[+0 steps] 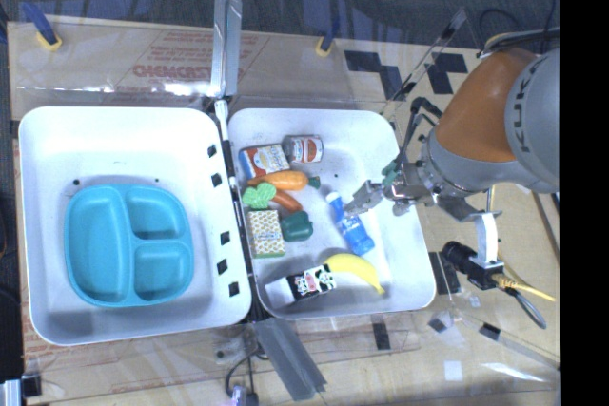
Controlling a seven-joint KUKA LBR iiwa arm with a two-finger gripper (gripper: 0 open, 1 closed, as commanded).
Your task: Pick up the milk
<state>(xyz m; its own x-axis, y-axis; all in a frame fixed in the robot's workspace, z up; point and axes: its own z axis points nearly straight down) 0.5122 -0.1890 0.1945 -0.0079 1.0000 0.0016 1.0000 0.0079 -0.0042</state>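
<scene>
White plastic fills most of what I see: two shallow bins side by side on the table [533,347], and my end effector [364,198] hangs over the right bin [381,133], reaching in from the arm's grey body and orange band [481,114]. I cannot tell whether it is apart or together; the tip is a small grey blur from up here, and nothing shows clamped in it.

Just beneath and a little toward the near rim from the end effector lies a blue bottle [350,227], close enough that the tip seems to sit right above its upper end, though I cannot say they touch. The milk [312,282], a small carton with black and white cow patches, lies on its side further toward the near rim and slightly left of the end effector, well apart from it. A yellow banana [356,270] lies just beside the carton, between it and the blue bottle.

Left of the end effector sits a cluster along the bin's left wall: an orange carrot [285,181], a green leafy toy [258,196], a dark green block [297,226], and a flat patterned packet [265,232]. Beyond those, toward the far rim, a red-labelled can [304,148] lies beside a small boxed packet [264,158].

Far to the left, the other bin [57,138] holds a light blue divided plate [128,243].
</scene>
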